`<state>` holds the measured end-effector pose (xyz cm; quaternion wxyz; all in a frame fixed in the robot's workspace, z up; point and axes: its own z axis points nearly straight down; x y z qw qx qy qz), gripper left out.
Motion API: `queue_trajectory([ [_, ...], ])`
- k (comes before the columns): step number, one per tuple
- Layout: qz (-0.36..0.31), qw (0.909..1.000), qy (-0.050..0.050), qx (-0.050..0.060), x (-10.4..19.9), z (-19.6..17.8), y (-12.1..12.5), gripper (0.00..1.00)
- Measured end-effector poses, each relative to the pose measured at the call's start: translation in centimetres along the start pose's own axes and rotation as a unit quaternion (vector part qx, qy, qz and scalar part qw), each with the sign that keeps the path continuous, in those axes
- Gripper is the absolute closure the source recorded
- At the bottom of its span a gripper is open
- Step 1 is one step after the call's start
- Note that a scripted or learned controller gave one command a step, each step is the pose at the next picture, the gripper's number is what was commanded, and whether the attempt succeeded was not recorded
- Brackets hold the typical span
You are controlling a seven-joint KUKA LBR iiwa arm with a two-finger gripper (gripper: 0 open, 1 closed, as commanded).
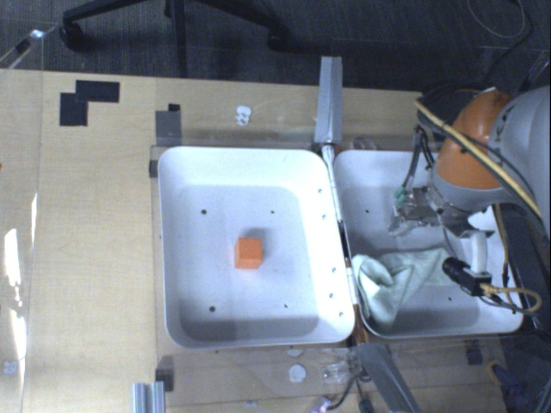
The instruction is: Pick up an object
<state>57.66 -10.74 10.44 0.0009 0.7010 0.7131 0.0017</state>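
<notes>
a pale wooden bench (95, 256) carries two shallow white bins side by side. the left bin (185, 312) holds a small orange cube (249, 253), resting flat on the bin floor a little below and left of the middle, well apart from every wall. the right bin (370, 175) holds a crumpled pale cloth (392, 280), bunched against the near left corner and lying up against the divider between the two bins. the grey arm (525, 149) reaches in from the right, its orange band (472, 140) showing above the wrist, with cables looping around it. the pincer (411, 213) hangs low over the right bin, just above the upper edge of the cloth and near its folds; whether it touches the cloth cannot be told, and whether it is spread or closed cannot be told either, since the tips are dark and blurred against the bin. nothing can be made out between them. the cube sits well apart from the pincer, across the divider in the other bin. beyond the bench, dark chair legs (172, 11) stand on the carpet.
</notes>
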Motion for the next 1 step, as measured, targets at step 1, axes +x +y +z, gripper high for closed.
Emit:
queue_trajectory([
  [1,0.047,0.9989,-0.001,0.001,2.85,-9.72,3.33,1.0],
])
